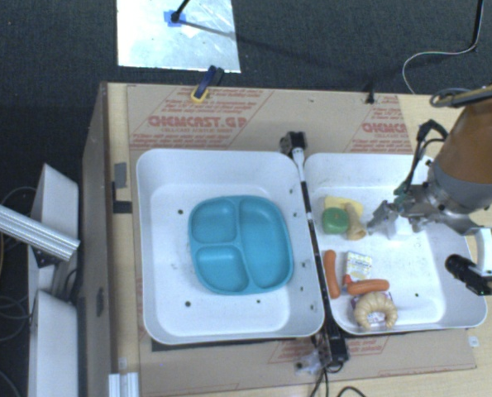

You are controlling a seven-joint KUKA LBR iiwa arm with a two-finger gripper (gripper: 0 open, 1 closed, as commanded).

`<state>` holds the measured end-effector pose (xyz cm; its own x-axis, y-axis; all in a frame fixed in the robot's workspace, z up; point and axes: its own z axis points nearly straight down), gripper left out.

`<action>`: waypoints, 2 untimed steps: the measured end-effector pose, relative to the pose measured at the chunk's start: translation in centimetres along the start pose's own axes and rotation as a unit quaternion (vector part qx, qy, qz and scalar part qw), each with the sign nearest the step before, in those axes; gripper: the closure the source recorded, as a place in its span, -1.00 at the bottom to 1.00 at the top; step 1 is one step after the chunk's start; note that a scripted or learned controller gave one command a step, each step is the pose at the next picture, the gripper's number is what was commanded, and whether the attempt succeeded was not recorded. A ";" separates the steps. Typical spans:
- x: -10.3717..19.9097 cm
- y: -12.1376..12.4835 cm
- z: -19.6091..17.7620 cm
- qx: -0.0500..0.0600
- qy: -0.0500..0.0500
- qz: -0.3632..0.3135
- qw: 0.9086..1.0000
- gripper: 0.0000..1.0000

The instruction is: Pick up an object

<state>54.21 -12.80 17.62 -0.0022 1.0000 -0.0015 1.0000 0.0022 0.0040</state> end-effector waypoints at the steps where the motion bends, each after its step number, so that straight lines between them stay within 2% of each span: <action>1: 2.0 3.3 9.2 0.001 0.001 0.000 1.000 -1.00; 2: 3.1 8.5 9.2 0.001 0.001 -0.001 1.000 -1.00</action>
<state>62.77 -9.65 8.48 -0.0049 1.0000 -0.0002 1.0000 0.0049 0.0025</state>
